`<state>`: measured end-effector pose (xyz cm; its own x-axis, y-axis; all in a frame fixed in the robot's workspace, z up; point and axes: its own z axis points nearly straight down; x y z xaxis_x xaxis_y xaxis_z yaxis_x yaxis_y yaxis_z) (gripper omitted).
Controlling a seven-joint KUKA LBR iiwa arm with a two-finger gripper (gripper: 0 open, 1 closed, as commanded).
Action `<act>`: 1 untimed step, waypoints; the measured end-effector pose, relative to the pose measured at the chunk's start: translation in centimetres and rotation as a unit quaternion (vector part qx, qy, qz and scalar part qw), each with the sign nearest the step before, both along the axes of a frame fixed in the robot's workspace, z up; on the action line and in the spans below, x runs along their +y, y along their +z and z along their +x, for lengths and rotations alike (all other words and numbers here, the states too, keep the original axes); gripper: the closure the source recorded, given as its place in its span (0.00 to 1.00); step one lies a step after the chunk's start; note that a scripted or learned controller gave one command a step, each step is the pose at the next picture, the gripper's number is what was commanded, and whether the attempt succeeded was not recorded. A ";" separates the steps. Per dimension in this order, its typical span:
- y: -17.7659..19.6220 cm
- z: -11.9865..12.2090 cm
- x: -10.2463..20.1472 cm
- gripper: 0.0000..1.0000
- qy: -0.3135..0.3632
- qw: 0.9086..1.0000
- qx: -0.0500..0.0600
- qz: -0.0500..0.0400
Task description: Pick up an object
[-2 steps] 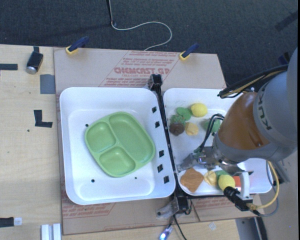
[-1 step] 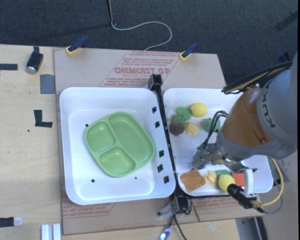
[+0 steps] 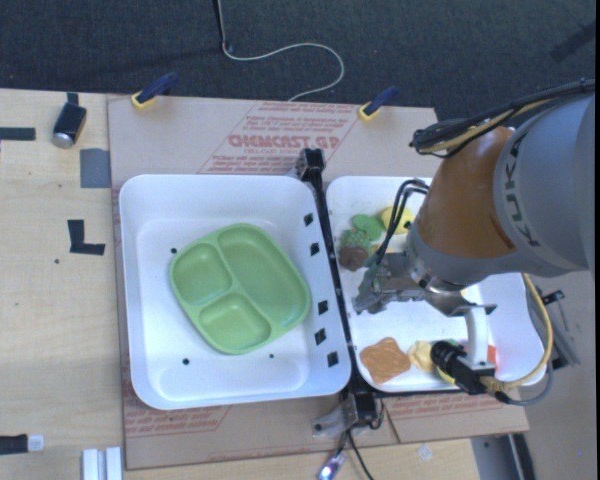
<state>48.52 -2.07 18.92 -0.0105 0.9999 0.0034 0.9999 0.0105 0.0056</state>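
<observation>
Left bin (image 3: 140,268): green divided plate (image 3: 240,287). Right bin (image 3: 515,343): toy foods; gripper (image 3: 378,293) above, finger state cannot be told.

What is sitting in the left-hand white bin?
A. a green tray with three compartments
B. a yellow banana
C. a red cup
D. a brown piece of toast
A: the left bin holds a green tray split into three compartments, while the small food-like items, such as the brown toast-like piece, lie in the right bin under the arm.
</observation>
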 end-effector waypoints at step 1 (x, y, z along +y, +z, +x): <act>10.1 -0.1 6.3 1.00 0.000 1.000 -0.001 0.000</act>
